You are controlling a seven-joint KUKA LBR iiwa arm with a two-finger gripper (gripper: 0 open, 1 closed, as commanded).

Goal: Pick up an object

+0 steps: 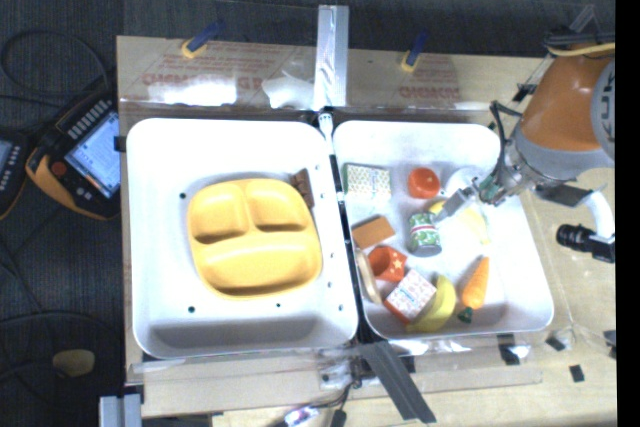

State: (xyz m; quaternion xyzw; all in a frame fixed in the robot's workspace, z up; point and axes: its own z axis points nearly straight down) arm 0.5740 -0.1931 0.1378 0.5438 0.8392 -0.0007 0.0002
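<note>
Far left, off the desk (pixel 480 75): a handheld pendant (pixel 85 155) with a lit screen lies on the dark floor, cables trailing around it.

Left bin (pixel 150 215): a yellow sectioned tray (pixel 255 235) sits near centre. A small brown block (pixel 303 185) is at the tray's 2 o'clock corner, touching it or nearly so.

A strip of silver tape (pixel 332 55) runs toward 12 o'clock from the seam between the bins.

Right bin (pixel 530 300), the objects clustered:
- patterned pale-green packet (pixel 367 180) at 10 o'clock
- orange round piece (pixel 423 181) near 12 o'clock
- tan flat block (pixel 373 231) left of centre
- small green-labelled can (pixel 425 233) at centre, upright
- red-orange cup shape (pixel 387 262) at 7 o'clock
- red-and-white carton (pixel 410 296) beside a banana (pixel 440 307), both at 6 o'clock and touching
- carrot (pixel 474 283) at 5 o'clock, tilted
- pale yellowish piece (pixel 472 223), at 3 o'clock of the can

Hand (pixel 452 203): comes in from 3 o'clock on the grey arm with an orange band (pixel 560 115), tips low over the bin just above the can at its 1 o'clock. Cannot tell whether it is spread or closed; nothing visible between its tips.
</note>
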